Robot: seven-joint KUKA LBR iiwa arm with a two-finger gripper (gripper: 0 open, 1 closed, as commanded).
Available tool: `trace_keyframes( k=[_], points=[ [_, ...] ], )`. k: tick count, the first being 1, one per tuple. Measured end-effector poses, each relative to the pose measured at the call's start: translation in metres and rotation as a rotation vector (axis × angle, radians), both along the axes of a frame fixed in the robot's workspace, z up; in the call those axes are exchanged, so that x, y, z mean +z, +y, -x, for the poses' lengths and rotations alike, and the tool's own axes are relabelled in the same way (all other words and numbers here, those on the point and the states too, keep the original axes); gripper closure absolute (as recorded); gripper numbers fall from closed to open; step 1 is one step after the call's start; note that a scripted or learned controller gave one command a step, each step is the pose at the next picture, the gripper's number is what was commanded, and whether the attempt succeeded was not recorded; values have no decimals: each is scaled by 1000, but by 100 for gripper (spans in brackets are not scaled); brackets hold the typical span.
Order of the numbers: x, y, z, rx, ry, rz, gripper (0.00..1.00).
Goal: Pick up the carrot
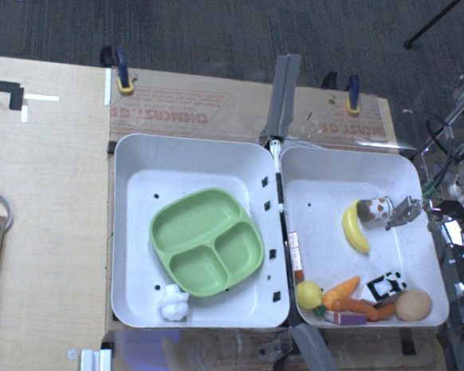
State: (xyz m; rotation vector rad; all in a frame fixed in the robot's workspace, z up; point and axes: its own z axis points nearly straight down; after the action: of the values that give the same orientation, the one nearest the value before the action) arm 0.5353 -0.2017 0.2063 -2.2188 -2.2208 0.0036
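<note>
The gripper, at three o'clock in the right bin, is too small to tell how its fingers stand; the arm behind it is cut off by the right edge; the carrot partly overlaps a purple block.

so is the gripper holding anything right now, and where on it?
Cannot be told. The gripper sits near the banana; the carrot lies apart, untouched at the right bin's front.
</note>
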Motion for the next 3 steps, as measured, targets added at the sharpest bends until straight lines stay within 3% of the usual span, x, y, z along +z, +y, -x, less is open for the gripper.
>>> trace_keyframes(
  k=[1,2,3],
  points=[
    [51,26,24,125,-3,0,0],
    [-99,64,54,97,0,-1,0],
    [-115,104,57,174,-2,-1,0]
  ],
)
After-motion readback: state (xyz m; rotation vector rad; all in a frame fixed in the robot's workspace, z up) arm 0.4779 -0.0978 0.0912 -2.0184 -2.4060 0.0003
